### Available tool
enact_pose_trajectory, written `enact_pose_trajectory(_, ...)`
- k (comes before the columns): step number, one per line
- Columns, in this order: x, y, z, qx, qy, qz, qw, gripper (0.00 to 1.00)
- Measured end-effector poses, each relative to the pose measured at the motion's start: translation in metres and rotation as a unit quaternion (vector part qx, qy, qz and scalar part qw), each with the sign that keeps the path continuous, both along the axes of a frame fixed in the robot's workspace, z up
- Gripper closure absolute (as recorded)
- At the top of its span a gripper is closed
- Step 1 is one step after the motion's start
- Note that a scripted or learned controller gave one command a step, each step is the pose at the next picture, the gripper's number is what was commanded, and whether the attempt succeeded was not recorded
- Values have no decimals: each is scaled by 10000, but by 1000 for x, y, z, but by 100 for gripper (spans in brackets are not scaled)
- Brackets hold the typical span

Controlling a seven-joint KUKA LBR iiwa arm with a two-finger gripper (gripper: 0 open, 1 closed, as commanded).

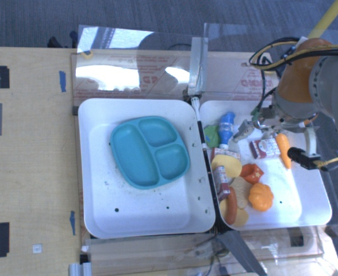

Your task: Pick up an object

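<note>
The grey arm with its orange band (298, 79) reaches in from three o'clock and hangs over the upper part of the right shallow white plastic bin (312, 209). Its end effector (260, 124) sits low among the objects near the bin's twelve o'clock edge; whether it is wide, narrow or gripping anything I cannot tell (the wrist hides most of it). Just at its nine o'clock lie a blue-and-white bottle (227, 125) and a green piece (211, 135). At its five o'clock sit a small red-and-white packet (265, 148) and an orange carrot-shaped toy (283, 148). Lower down rest a round orange fruit (261, 197), a red piece (252, 172) and a yellow slice (227, 167). The left white bin (94, 171) carries a teal three-compartment plastic tray (150, 151). Both bins stand on the pale wooden desk (31, 165).
</note>
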State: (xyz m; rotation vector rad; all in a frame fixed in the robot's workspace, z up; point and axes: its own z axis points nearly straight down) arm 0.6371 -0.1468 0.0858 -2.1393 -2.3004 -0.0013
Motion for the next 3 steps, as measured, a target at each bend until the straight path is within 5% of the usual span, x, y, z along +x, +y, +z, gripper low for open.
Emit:
enact_pose_trajectory(1,-60,7,1,-9,-21,461,9989,0)
enact_pose_trajectory(2,-59,6,13,-17,-51,452,9990,100)
enact_pose_trajectory(3,-15,91,104,9,-51,14,10000,100)
